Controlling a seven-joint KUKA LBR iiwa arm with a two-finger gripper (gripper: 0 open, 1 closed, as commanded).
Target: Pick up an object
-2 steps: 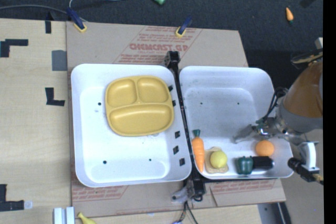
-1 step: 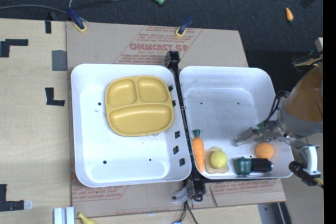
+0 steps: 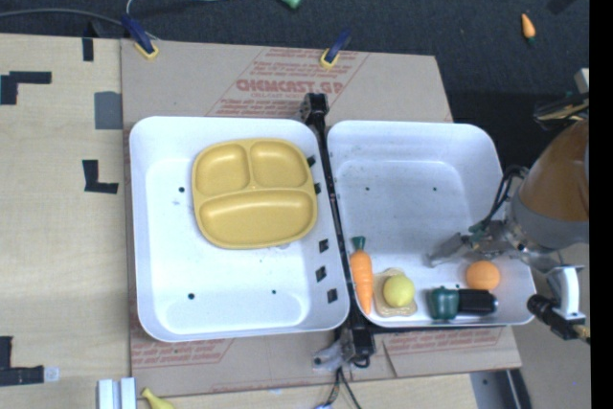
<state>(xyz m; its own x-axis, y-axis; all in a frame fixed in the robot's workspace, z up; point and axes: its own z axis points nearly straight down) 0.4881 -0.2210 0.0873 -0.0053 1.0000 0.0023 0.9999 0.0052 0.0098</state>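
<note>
The right bin (image 3: pixel 412 148) holds a carrot (image 3: pixel 361 273) with a green top along its left wall. Beside the carrot a yellow round fruit (image 3: pixel 397 288) rests on a beige piece. Further right, a green and black object (image 3: pixel 460 303) lies along the front wall, with a small orange ball (image 3: pixel 483 276) just behind it. My gripper (image 3: pixel 450 249) reaches in from the right, low over the bin floor, just left of and behind the orange ball. I see nothing held in it.
A yellow divided plate (image 3: pixel 254 190) lies in the left bin (image 3: pixel 158 235). A black divider (image 3: pixel 324 196) runs between the bins. The arm's orange band (image 3: pixel 560 177) hangs over the right bin's right rim. Cardboard (image 3: pixel 192 81) lies under both bins.
</note>
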